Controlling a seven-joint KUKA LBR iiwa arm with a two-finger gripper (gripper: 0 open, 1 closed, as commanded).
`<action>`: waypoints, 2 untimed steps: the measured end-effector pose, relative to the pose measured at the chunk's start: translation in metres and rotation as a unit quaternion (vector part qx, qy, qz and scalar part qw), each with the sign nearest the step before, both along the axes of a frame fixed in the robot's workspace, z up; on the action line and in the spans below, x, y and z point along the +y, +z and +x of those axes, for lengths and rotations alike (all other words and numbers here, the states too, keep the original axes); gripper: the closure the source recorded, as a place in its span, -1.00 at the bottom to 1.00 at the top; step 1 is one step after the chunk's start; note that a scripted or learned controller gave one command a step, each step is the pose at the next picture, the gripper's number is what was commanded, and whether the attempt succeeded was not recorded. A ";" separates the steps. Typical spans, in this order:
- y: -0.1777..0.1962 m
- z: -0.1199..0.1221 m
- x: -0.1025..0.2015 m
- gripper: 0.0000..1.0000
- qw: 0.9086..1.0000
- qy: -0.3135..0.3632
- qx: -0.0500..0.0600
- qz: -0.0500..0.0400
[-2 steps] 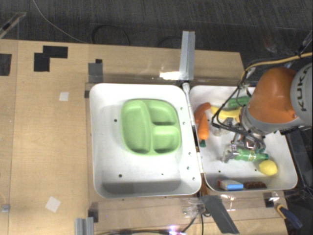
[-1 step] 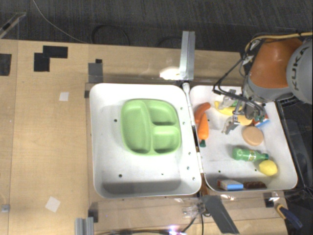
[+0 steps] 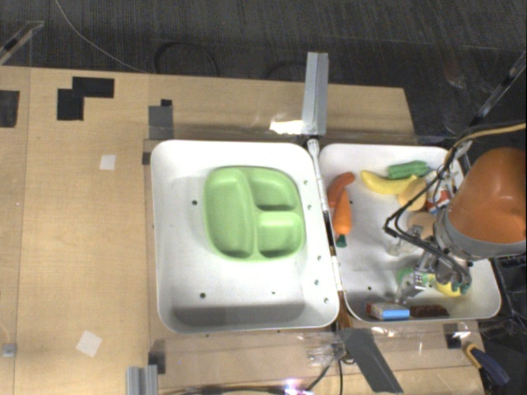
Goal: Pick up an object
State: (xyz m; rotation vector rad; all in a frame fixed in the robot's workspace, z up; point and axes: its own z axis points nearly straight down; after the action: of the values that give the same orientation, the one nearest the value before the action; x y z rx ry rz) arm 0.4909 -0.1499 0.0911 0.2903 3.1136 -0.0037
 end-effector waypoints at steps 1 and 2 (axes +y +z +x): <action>-0.001 0.051 -0.021 -1.00 0.999 0.050 -0.001 -0.001; 0.014 0.056 -0.020 1.00 0.999 0.053 -0.010 -0.003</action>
State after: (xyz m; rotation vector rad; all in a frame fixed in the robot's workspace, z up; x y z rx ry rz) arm 0.5466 -0.1704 0.1050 0.1228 3.1044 -0.0089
